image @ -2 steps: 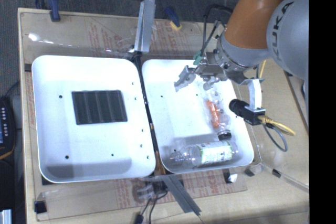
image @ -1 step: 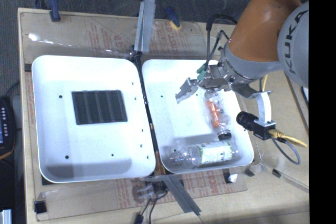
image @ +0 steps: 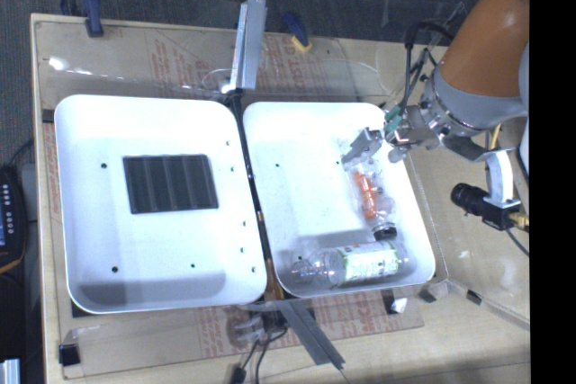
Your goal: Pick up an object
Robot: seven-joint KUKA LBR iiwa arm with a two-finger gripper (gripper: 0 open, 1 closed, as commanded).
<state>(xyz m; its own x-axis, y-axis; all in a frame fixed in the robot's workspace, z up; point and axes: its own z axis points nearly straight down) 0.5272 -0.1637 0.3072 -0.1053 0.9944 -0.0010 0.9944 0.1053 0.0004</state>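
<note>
A small clear bottle [image: 371,198] with orange contents lies in the right bin [image: 297,193], near that bin's right wall, its length running from the far side toward the near side. A dark cap sits at its near end. Just below it, along the near wall of the same bin, a larger clear plastic bottle [image: 353,265] lies on its side, with a pale label around its middle and its neck pointing left. The two bottles are close together, almost touching at the small one's cap.

The gripper [image: 364,147] hangs over the far right part of the right bin, just above the small bottle's far end. Its metal fingers point down and to the left; whether they are open or closed cannot be told, and nothing is seen between them. The grey arm [image: 477,49], with its broad orange band, reaches in from the right edge.

The left bin [image: 90,265] lies beside the right one, their rims touching. A dark ribbed rectangular mat [image: 170,183] rests flat near its middle. Both bins sit on a tan bench [image: 135,45] with blue clamps [image: 91,11] along its far edge.
</note>
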